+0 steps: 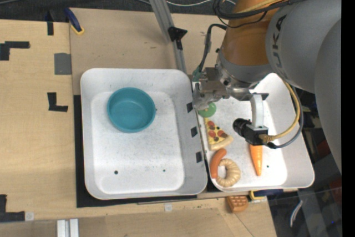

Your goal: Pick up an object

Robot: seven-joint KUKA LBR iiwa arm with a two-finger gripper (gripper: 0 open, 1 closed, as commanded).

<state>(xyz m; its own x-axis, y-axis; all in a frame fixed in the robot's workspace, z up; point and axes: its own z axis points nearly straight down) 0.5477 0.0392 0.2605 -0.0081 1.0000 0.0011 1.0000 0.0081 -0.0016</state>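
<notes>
My arm [266, 36] fills the upper right of the frame, its orange band above the wrist, and my gripper [206, 98] hangs at the upper left corner of the right bin [297, 172], close against the wall it shares with the left bin [94, 175]. Both bins sit side by side on the table [33, 152].

The left bin carries one teal bowl [131, 109] in its upper half. I judge it stiff, smooth and likely slippery; its rim would be the place to pinch. It has plenty of open floor around it.

The right bin is crowded toward the lower centre of the frame. A carrot [256, 158] lies pointing downward, apart from the others, probably light hard plastic, best taken across its thick upper end. A curled shrimp-like toy [226, 170] lies near the bottom edge, lumpy, so a pinch across its body seems safest. A pizza slice [216, 134] lies flat just beside the dividing wall; thin and low, it would be hard to get under. A small green piece [207, 111] sits right below my gripper, partly hidden.

Whether my fingers are apart or together I cannot tell; the wrist hides them. The dividing wall leaves little room on that side.
</notes>
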